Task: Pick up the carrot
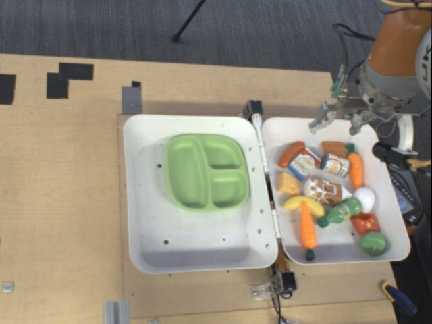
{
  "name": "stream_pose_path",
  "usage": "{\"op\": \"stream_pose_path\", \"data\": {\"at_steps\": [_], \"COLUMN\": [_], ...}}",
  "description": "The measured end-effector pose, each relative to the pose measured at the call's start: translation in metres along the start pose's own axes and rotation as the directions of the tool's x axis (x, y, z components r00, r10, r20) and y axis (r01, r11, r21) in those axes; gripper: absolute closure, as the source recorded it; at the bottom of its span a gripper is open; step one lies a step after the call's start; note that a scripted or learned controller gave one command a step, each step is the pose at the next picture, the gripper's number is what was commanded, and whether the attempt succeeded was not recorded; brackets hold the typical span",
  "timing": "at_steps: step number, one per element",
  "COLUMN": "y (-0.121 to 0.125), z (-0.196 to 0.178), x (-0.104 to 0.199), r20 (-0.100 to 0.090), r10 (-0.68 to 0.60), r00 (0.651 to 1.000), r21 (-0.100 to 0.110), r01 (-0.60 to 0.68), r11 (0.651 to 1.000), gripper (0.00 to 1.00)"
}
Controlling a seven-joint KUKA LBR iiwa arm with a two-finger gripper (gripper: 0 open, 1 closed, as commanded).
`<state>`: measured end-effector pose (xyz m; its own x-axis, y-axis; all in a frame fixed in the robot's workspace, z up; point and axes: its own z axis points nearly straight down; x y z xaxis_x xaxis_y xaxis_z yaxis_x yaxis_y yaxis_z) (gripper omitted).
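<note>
Gripper (341, 117) hangs over the far edge of the right bin (399, 248), fingers spread and nothing between them; one finger (322, 118) juts left toward the bin's back corner. The arm (399, 42) comes in from the right, orange band above the wrist. Directly below and near of the gripper the toys lie packed tight. Two orange pieces read as carrots: one (308, 227) with its green end toward the near wall, lying just beside a banana (302, 204), and a second (356, 170) along the right side, close to a small can (334, 164) and a white egg (364, 198). Risk one: ambiguity, since a descent may settle on either piece or between them. Risk two: crowding. The near carrot touches the banana and lies against a green bottle (341, 212), so spread fingers could land on a neighbour, shove the pile, or close on two things at once. Risk three: a tapered, smooth shape likely squirts out if pinched near the tip. The left bin (142, 201) holds a green tray (206, 172), well apart from all this; the surface (61, 201) around is bare wood.
</note>
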<state>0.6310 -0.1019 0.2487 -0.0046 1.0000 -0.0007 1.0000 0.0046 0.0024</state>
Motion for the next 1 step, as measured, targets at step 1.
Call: {"op": "stream_pose_path", "data": {"at_steps": [1], "y": [0.0231], "z": [0.0246], "x": [-0.0527], "r20": [0.001], "r10": [-0.119], "r00": [0.993], "r21": [-0.001], "r01": [0.119], "r11": [0.993], "gripper": [0.00]}}
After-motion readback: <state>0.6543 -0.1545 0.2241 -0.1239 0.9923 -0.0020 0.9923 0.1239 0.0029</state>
